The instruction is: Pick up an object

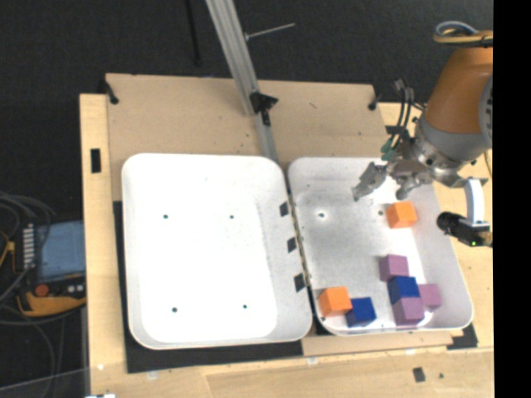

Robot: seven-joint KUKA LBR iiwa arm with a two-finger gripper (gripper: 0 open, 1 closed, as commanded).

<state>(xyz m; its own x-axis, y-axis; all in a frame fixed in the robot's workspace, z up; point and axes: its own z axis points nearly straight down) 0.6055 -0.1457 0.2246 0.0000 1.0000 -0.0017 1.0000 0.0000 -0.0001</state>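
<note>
Your arm reaches in from the right, gripper (383, 186) poised over the right bin (332, 247) with fingers spread, pinching nothing. An orange block (401, 214) sits just beside it; more orange, blue and purple blocks cluster along the bin's near edge.

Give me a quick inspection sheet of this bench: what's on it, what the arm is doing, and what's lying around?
Surface: tan bench bearing a left bin and a right bin, side by side.
Job's things: all in the right bin. One orange block near the gripper; another orange block beside a blue block at the near edge; a cluster of three purple blocks and a blue one at the near right.
Clutter: nothing seen.
Grippers: gripper over the right bin's far side, fingers spread, nothing between them.
Cables: cables left of the bench; wires on the arm's wrist.
Surroundings: dark floor; metal post; blue box.
</note>
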